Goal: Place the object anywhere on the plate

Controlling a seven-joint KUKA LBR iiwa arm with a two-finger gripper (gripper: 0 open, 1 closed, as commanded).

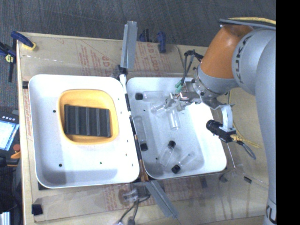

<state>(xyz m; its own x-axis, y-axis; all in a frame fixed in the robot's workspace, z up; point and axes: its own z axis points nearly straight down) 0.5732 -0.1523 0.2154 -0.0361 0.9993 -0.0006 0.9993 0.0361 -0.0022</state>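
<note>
Big grey KUKA arm (248, 60) w/ its glossy orange band is reaching in from the right, smooth rounded castings, wrist sitting over the upper right part of the right bin. Bench (70, 55) underneath is showing a tan board surface w/ reddish print, clamps along the back edge. Two shallow white bins, matte plastic w/ rounded corners, are lying side by side: left bin (47, 168) is carrying the plate (89, 97), a squarish yellow-rimmed dish w/ soft corners and a dark ribbed centre of four long slots. Right bin (211, 163) is holding the clutter: several clear plastic vials w/ black caps, cylindrical, nearly see-through against the white floor. One vial (174, 120) is lying just below the tool, another vial (159, 108) tilted just left of it, a black-capped pair (169, 153) resting near the bin's front, a lone black cap (138, 96) near the back left corner. Gripper (180, 97) is hanging low at the bin's upper middle, metal fingers pointing left into the vial cluster; can't tell if it's open, closed or gripping anything, glare and clear plastic are muddling it. Objects are sitting in the right bin, well apart from the plate.
</note>
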